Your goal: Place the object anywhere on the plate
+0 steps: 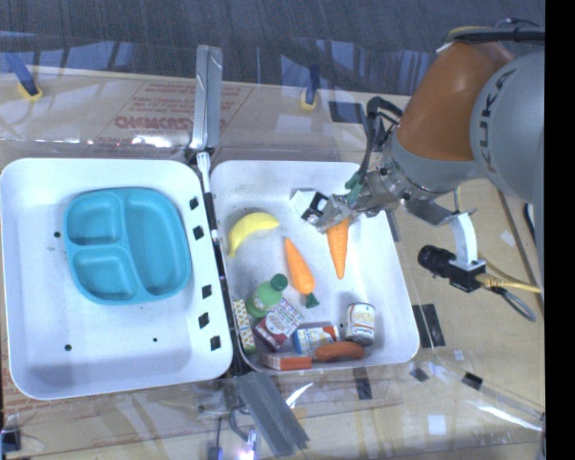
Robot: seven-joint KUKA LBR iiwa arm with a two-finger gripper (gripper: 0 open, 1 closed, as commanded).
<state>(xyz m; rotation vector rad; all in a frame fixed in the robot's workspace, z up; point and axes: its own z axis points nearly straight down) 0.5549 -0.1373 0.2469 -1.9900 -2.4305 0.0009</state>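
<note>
Two shallow white bins sit side by side on the table (125, 103), and we see the left bin (19, 353) carrying a blue plate (127, 242) with three compartments, with bare white floor all around it, widest along the near edge. Our right bin (398, 286) is more crowded: a banana (251, 226) lies near its left wall, an orange carrot (299, 266) lies in the middle, and a green bottle (265, 295), small cartons (302, 338) and a little jar (361, 322) cluster along the near wall. The far part of this bin's floor is open. The gripper (343, 211) hangs over the right bin's far right part, and we see a second carrot (337, 247) pinched by its top between the fingers, its tip pointing down toward the bin floor, well apart from the plate.
</note>
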